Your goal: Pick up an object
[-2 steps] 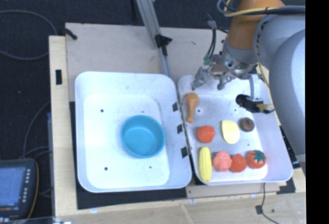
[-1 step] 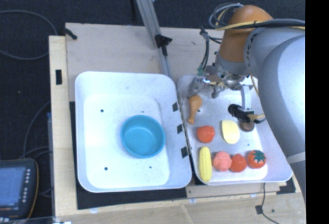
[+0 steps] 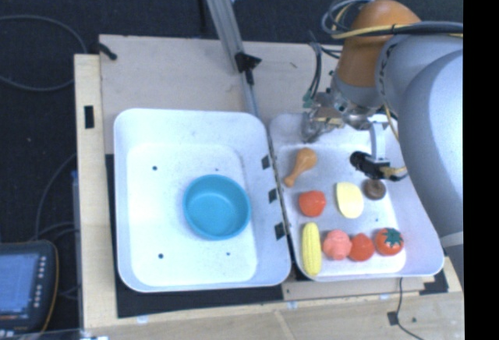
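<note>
While the gripper [image 3: 318,125] hovers at the upper left of the right bin [image 3: 413,253], jaw state unreadable, nothing is picked: drumstick [image 3: 300,165] just below it, tomato [image 3: 312,203], lemon [image 3: 349,200] and corn [image 3: 310,248] all lie in the bin.

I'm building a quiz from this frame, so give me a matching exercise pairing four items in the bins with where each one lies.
Things:
1. blue bowl
2. corn cob
3. strawberry
4. drumstick

Places:
a. right bin, near left corner
b. right bin, far part near the divide
c. middle of the left bin
d. right bin, near right corner

Pairs: 1-c, 2-a, 3-d, 4-b
</note>
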Robot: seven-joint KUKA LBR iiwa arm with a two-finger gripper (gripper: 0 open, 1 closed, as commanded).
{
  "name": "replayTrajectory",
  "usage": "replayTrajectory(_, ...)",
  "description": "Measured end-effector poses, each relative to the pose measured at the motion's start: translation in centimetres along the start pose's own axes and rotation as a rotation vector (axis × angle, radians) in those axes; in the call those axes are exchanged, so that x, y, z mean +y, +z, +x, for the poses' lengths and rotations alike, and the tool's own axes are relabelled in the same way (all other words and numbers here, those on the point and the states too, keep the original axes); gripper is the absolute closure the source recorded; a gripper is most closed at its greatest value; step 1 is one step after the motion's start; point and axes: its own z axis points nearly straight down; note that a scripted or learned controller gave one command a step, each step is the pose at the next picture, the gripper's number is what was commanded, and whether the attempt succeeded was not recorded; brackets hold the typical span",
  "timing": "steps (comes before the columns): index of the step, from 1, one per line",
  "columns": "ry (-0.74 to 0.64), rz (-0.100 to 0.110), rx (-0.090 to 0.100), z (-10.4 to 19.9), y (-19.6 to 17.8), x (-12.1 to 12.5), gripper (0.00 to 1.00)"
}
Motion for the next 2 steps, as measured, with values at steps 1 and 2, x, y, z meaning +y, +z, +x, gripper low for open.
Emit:
replayTrajectory(1,-0.001,0.0,0.007,0.2,-4.7,0.0,1.0)
replayTrajectory(2,-0.001,0.001,0.006,-0.2,-9.3,0.2,1.0)
